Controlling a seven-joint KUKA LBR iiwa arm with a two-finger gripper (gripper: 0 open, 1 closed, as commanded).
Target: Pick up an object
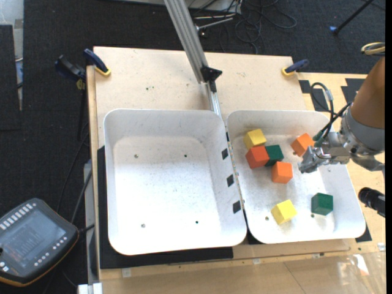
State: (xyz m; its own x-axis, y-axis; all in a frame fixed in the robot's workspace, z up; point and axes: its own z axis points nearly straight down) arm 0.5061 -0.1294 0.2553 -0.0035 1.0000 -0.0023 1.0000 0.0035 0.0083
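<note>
All told, counted seven cubes in the right bin (358, 222): a yellow cube (255, 138), a red cube (258, 157) and a green cube (274, 153) touching in a cluster at its far left, an orange cube (282, 172) just in front of them, a second yellow cube (283, 211) and a dark green cube (322, 203) apart near the front rim. Saw the gripper (309, 162) low over the right side, just beside a second orange cube (301, 143), and could not tell whether it was open or closed.
</note>
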